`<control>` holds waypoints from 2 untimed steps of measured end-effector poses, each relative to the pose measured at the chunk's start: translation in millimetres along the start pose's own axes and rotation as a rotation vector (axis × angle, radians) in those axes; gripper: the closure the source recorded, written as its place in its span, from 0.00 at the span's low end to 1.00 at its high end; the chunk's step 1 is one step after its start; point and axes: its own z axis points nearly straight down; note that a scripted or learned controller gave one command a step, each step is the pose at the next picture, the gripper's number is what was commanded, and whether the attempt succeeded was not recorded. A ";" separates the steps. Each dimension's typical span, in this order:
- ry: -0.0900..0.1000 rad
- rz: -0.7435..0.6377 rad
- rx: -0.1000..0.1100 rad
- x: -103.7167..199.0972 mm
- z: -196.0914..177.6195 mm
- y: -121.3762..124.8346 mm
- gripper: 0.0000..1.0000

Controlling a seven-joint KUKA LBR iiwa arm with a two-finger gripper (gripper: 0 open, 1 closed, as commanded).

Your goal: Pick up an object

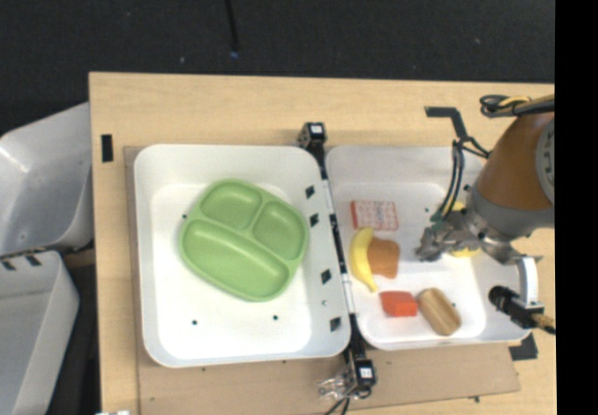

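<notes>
The surface (pixel 187 109) is pale wood and carries two shallow white bins side by side. The left bin (pixel 154 310) holds a green divided plate (pixel 245 237) with three compartments, lying flat near the bin's centre.

The right bin (pixel 392 165) holds the smaller items. The arm (pixel 514 170), grey with an orange band, enters from 3 o'clock and reaches down into this bin's 3 o'clock side. The end effector (pixel 437 241) sits low over the bin floor, just at 3 o'clock of the item cluster. Whether its fingers are spread or closed cannot be told from this angle, and no item is seen between them. A small yellow object (pixel 462 251) shows just at 3 o'clock of the end effector, partly hidden by it.

Items, in descending size: a banana (pixel 361 259) lies lengthwise near the bin's 9 o'clock wall. An orange-brown rounded item (pixel 383 258) touches the banana on its 3 o'clock side. A tan cylinder (pixel 439 310) lies tilted toward 5 o'clock in the bin. A red-and-white patterned packet (pixel 374 214) lies flat at 12 o'clock of the banana. A red block (pixel 399 305) rests between the banana's lower tip and the cylinder.
</notes>
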 end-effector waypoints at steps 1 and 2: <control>0.000 -0.013 -0.002 3.9 -44.8 4.0 1.00; 0.000 -0.014 -0.003 10.3 -92.6 10.1 1.00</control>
